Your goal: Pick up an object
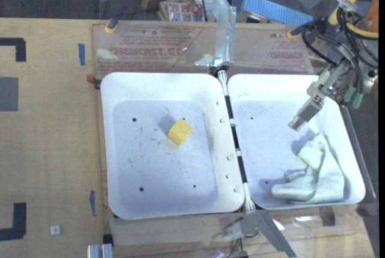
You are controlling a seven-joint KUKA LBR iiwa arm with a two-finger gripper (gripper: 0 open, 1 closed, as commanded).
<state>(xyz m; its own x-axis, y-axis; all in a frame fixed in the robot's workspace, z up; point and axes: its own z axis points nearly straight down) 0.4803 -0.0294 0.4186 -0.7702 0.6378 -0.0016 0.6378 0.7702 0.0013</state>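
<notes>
a pale wooden bench (48,148) carried two shallow white bins side by side, with a flattened cardboard sheet (198,49) lying behind them and a clutter of boxes and cables on the dark floor beyond.

in the left bin (117,91) a small yellow cube (180,132) sat alone near the middle of the floor, turned a little on its corner and casting a short grey shadow toward the back. the bin's floor was smooth plastic, lightly scuffed with dark flecks and dotted with a few small holes.

the right bin (264,88) held a crumpled white cloth (316,181), soft and folded over on itself, bunched against the front right corner with one fold rising toward the middle.

the gripper (299,121) hung over the right bin, slanting down and leftward from the grey arm (337,79), its tip above the bin floor just behind the cloth and not touching it. nothing lay between its fingers; whether they were apart or together could not be told at that angle. black cables looped around the wrist, and the cube lay well apart from it, across the rim where the bins met.
</notes>
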